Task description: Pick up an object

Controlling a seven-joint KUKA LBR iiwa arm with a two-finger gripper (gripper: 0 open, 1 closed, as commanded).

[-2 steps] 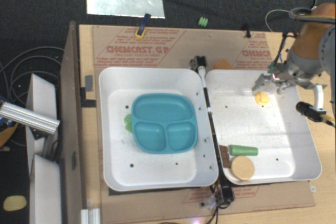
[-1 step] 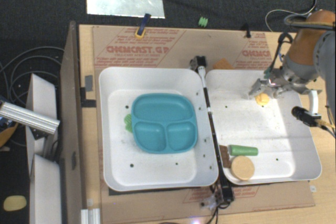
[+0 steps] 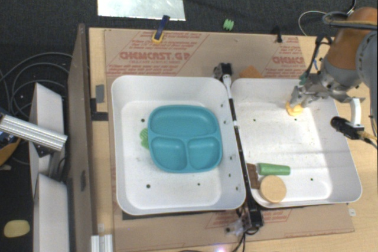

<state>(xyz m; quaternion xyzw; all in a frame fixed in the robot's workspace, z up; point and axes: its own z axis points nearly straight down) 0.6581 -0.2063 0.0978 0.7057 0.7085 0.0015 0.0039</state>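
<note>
The hand (image 3: 299, 98) is down in the far part of the right bin (image 3: 331, 186), reaching in from the right on the grey arm (image 3: 348, 62) with its orange band, and its tips sit right at a small yellow object (image 3: 293, 108) lying on the bin floor; whether the hand is open or closed around that piece I cannot tell from this angle. At the near edge of the same bin lie a green cylinder (image 3: 273, 169) and, just beside it, a round tan disc (image 3: 273, 189), both well apart from the hand. The left bin (image 3: 127, 127) holds a teal divided tray (image 3: 184, 137), with a small green thing (image 3: 143, 137) peeking out at its left edge. Both bins rest side by side on a cardboard-covered surface (image 3: 177, 50)
</note>
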